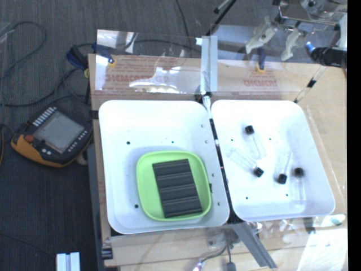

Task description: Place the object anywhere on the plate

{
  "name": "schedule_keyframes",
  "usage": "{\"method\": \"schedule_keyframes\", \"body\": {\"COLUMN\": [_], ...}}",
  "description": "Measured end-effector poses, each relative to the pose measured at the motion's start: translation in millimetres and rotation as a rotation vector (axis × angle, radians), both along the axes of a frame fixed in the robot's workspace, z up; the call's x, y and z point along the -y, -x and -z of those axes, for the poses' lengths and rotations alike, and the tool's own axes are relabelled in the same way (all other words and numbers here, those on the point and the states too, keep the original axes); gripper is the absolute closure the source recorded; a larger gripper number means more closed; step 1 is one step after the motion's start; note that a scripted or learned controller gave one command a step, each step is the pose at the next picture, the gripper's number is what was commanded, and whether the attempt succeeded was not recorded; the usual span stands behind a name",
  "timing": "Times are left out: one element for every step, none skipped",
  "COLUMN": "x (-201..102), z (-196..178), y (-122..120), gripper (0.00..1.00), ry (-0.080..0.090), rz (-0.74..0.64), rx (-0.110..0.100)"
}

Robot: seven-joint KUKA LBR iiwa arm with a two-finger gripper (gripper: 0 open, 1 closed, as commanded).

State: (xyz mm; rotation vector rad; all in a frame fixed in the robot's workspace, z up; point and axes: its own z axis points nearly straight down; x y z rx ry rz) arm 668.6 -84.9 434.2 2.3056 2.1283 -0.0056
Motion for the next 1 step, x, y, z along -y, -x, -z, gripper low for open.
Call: {"method": "schedule_keyframes", "body": {"x": [35.6], "z": [0.4], "y": [0.0], "gripper": [0.0], "ry": [-0.001], "rz": [0.028], "rx": [-0.001]}}
